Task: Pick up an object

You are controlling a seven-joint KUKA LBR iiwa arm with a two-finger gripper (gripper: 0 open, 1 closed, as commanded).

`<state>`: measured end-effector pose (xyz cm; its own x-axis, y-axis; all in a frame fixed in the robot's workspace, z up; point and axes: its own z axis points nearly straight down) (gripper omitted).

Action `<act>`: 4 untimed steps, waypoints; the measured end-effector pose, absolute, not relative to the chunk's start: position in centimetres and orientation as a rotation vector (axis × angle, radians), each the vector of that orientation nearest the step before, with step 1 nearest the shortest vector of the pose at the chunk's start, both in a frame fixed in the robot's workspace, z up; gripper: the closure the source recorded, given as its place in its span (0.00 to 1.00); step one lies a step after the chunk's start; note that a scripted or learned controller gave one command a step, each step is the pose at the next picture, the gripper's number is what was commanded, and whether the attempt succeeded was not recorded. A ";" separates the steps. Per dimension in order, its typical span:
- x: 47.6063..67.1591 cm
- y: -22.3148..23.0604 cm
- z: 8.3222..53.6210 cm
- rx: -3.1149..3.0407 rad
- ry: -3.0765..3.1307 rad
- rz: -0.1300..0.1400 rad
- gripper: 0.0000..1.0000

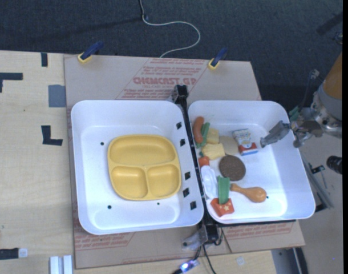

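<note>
I see the candidates for the pick lying in the right bin (288, 153), all to the left of the gripper (275, 135) and none touching it: nearest is a small white carton with red and blue print (245, 141), just left of the fingertips; below that a brown round disc (232, 167), and further down a tan drumstick-shaped piece (249, 192). Farther left, against the bin's inner wall, sit a pale yellow block (214, 150), an orange carrot-like piece (198, 127), and a green stick on a red piece (223, 198). The gripper reaches in over the bin's right rim, angled down and leftward, grey fingers low above the bin floor; nothing sits between them, and I cannot tell how wide they stand. Well beyond, the left bin (88, 153) holds a yellow divided plate (144, 166).
</note>
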<state>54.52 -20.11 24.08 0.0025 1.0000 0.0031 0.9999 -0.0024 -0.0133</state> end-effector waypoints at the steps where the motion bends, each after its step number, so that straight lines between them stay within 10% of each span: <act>1: 54.7 -20.1 24.6 -2.218 -2.221 0.003 0.00; 4: 54.2 -19.5 8.4 -2.219 -2.220 0.004 0.00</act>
